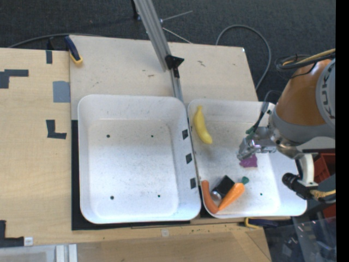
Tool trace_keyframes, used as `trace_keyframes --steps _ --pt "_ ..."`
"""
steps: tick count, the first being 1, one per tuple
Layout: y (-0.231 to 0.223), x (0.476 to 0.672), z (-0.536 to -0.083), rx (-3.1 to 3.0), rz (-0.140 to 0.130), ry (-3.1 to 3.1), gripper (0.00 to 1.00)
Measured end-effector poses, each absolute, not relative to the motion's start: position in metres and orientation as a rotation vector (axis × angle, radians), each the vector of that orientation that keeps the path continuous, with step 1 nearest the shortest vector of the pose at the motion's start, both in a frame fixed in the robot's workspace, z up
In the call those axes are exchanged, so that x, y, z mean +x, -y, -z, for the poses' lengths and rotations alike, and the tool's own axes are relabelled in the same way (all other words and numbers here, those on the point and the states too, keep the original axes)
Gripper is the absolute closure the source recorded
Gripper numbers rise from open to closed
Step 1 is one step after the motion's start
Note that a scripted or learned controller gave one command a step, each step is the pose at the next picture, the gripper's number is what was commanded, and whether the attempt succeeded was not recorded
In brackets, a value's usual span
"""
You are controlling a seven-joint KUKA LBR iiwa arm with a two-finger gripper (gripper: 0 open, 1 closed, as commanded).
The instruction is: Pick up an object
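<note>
purple object (250, 161) lies on the floor of the right bin (272, 201), toward its right half, directly under the gripper (248, 150). the gripper hangs low over it, touching or nearly so; whether its fingers are spread or closed, i cannot tell, and nothing is visibly clamped between them.

the risk, as i judge it, is a miss: the piece is small and sits low, so the fingers may close above it or nudge it aside across the slick floor.

nearby things are no real obstacle. a yellow banana (202, 126) lies near the bin's left wall, well apart. an orange carrot (231, 196), a black block (222, 187) and a curved orange piece (208, 197) cluster at the near edge, with a small teal bit (245, 180) between them and the purple object. the left bin (131, 214) adjoins.
</note>
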State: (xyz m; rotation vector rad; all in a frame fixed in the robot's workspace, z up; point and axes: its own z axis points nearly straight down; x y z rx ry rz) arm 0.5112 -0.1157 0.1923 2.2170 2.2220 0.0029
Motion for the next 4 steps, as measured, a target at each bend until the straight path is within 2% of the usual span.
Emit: trace_keyframes --steps 1,2,3,4 --pt "0.126 0.509 -0.248 2.217 -0.003 -2.219 1.00" --pt "0.082 0.534 -0.239 2.216 0.001 -2.229 1.00" --pt "0.032 0.546 -0.227 2.217 0.002 -2.230 1.00" --pt "-0.013 0.571 -0.221 2.215 0.000 -2.230 1.00"
